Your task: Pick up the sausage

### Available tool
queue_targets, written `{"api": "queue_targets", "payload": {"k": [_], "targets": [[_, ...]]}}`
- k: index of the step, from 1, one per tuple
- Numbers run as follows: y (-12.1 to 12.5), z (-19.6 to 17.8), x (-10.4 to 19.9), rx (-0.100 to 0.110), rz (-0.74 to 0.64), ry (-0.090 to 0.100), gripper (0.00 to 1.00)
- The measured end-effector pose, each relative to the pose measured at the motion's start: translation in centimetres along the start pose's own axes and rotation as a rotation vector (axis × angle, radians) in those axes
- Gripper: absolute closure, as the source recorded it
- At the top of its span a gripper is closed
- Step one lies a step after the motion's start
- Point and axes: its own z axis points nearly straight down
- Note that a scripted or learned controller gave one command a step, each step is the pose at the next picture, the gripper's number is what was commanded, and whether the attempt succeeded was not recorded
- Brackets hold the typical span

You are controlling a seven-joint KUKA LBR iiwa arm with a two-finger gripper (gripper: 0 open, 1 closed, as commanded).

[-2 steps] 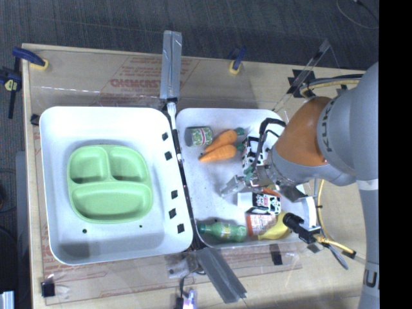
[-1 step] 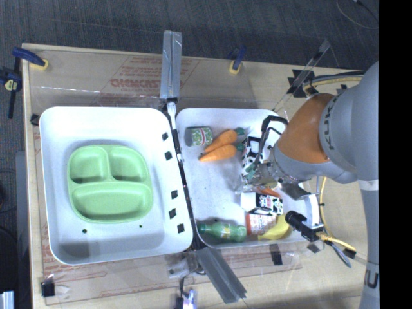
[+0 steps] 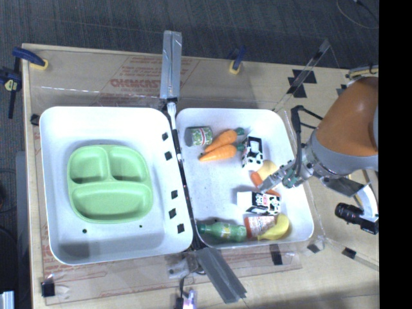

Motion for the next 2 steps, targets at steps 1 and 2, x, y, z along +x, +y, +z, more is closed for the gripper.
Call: {"api": "queue_targets", "payload": {"k": [1,2], "targets": [[3.3,2.1,7.7,0.002,0.044,0.003,1.0],[0.5,0.7,1.3,0.0,-0.198,0.0,1.0]]}}
